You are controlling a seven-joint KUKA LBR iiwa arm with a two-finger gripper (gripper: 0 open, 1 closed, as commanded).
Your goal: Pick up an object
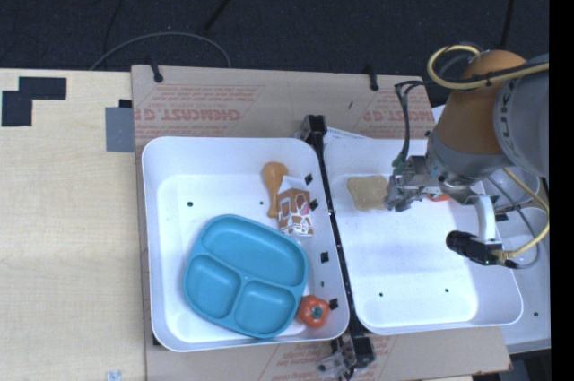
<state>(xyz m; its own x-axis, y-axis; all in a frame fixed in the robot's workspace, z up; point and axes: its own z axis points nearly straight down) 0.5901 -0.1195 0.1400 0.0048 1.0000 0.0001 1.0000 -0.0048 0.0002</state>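
Observation:
My gripper (400, 194) is low in the right bin (421, 298), near its far edge. Just left of it lies a flat tan piece (364, 192), touching or nearly touching the fingertips. I see nothing between the fingers. The left bin (170, 191) holds a blue divided plate (246, 275), an orange drumstick-shaped toy (273, 182), a small printed packet (294, 212) and a red tomato (313, 311).
A black divider (328, 227) runs between the two bins. The arm with its orange band (480, 115) and cables comes in over the right bin's far right corner. A black part (473, 246) of the arm juts over the right side.

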